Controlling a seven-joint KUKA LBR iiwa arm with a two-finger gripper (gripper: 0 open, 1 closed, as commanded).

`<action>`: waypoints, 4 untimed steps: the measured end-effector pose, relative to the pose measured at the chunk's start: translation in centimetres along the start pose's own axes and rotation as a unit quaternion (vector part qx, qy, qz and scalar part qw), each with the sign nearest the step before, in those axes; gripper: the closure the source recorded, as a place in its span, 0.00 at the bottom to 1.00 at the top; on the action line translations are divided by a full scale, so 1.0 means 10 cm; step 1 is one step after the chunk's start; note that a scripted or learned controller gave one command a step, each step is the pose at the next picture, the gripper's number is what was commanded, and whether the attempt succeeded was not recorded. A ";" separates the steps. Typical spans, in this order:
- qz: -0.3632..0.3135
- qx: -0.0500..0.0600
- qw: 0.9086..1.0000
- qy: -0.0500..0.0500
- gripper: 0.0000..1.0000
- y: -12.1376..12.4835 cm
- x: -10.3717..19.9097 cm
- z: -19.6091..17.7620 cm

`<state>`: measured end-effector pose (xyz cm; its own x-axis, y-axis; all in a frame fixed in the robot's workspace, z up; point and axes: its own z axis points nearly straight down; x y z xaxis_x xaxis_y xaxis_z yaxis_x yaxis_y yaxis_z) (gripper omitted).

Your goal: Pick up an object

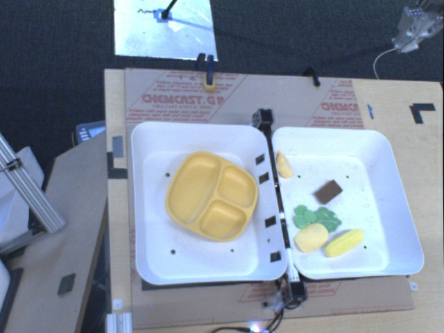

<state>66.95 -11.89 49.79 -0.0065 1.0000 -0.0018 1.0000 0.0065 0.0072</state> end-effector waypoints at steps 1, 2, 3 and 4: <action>0.000 0.001 1.000 0.000 1.00 -0.01 0.12 -0.28; 0.000 0.002 1.000 0.001 1.00 -0.01 0.35 -0.38; 0.006 0.003 1.000 -0.001 1.00 -0.11 -0.46 -0.12; 0.001 0.001 1.000 0.000 1.00 -0.01 -0.36 -0.39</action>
<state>66.87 -15.43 53.72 -0.0041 1.0000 -0.0019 1.0000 0.0041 0.0061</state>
